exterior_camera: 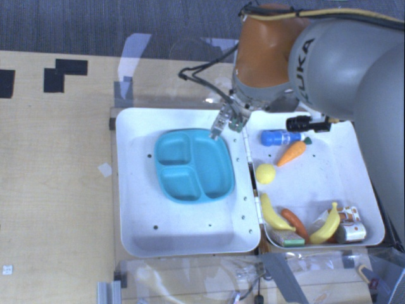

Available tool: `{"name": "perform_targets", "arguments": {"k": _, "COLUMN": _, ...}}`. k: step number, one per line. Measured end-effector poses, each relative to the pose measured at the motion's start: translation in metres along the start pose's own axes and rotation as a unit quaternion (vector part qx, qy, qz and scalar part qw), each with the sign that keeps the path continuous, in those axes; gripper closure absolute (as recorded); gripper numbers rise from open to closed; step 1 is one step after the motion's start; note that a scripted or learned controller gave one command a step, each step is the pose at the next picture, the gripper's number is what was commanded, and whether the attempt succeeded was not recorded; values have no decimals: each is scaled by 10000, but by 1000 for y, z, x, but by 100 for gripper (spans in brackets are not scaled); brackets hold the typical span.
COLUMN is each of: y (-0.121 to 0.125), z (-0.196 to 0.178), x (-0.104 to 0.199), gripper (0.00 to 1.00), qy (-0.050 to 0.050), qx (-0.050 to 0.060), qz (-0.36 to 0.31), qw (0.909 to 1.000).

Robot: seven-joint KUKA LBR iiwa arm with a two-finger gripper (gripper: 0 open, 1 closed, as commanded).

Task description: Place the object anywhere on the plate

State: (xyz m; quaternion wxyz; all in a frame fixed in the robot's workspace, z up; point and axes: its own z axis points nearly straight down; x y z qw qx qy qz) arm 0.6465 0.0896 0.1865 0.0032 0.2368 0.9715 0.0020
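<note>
A pale wooden desk (57, 189) carries two shallow white bins side by side. The left bin (136, 227) holds a blue plate (193, 164) with three compartments; it lies a little turned, toward the bin's upper right. Nothing lies on the plate.

The grey arm (342, 49) comes in from the right, its orange band (266, 40) sitting above the upper edge of the bins. Its jaws (226, 123) hang over the top right corner of the plate, close to the wall where the two bins meet. The metal tips point down and left; they stand a narrow way apart, and nothing shows between them.

The things to be moved all lie in the right bin (367, 170). Near its top edge there is a blue bottle (280, 137) on its side, and just below it a carrot (292, 153) lying at a slant. A small yellow lemon (266, 173) sits near the bin's left wall, below the carrot. In the lower part, a banana (272, 214) curves along the left wall, and a red pepper (294, 223) lies beside it. A second banana (327, 225) lies to the right of these, touching a small can (351, 225) in the lower right corner. A green block (286, 239) rests at the bottom edge.
</note>
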Motion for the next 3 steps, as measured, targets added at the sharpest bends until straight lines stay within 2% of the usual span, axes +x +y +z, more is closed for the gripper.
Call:
{"name": "perform_targets", "arguments": {"k": 1, "y": 65, "z": -18, "x": 24, "gripper": 100, "qy": -11, "qx": -12, "qz": -796, "qw": 9968}}
{"name": "perform_targets", "arguments": {"k": 2, "y": 64, "z": -18, "x": 24, "gripper": 0, "qy": -9, "qx": -11, "qz": -791, "qw": 9969}}
{"name": "perform_targets", "arguments": {"k": 3, "y": 64, "z": -18, "x": 24, "gripper": 0, "qy": -9, "qx": -11, "qz": -791, "qw": 9969}}
